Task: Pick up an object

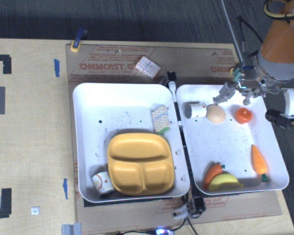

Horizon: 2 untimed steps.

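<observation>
red print "chemcast" on the cardboard sheet (112,58) under the bins

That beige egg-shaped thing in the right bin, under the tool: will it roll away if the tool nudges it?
Probably. The egg looks smooth and rounded, so a sideways nudge from the tool would likely roll it. The white cup lying just beside it might stop it one way. Its curved surface may also slip from a pinch.

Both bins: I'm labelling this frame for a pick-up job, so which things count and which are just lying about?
Job: end effector, egg, tomato, carrot, banana, white cylinder.

Lying about: yellow tray, small cup, blue clip.
</observation>
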### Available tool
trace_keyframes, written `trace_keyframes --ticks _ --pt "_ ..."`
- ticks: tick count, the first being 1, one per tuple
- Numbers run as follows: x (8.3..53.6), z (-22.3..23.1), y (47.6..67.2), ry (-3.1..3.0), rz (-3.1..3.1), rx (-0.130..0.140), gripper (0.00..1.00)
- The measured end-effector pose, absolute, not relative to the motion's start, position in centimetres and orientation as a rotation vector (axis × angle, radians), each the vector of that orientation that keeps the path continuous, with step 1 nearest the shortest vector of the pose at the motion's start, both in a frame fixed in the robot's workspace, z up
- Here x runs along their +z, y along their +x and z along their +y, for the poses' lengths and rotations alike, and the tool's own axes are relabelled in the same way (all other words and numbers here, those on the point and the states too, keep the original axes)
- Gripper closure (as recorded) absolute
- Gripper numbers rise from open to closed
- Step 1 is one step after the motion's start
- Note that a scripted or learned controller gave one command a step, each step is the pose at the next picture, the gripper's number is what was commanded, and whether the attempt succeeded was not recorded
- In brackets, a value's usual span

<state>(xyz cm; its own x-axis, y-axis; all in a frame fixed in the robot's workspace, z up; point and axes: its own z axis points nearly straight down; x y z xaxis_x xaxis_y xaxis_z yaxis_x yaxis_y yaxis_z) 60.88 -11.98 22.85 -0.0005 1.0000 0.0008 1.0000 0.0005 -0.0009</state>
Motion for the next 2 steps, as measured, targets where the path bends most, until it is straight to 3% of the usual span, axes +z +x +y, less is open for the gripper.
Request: trace_keyframes --ticks 1,2 --pt "9.3 -15.3 60.6 -2.222 -2.220 0.001 0.00" --pt "8.6 -11.2 57.9 -2.221 -2.222 -0.001 0.00"
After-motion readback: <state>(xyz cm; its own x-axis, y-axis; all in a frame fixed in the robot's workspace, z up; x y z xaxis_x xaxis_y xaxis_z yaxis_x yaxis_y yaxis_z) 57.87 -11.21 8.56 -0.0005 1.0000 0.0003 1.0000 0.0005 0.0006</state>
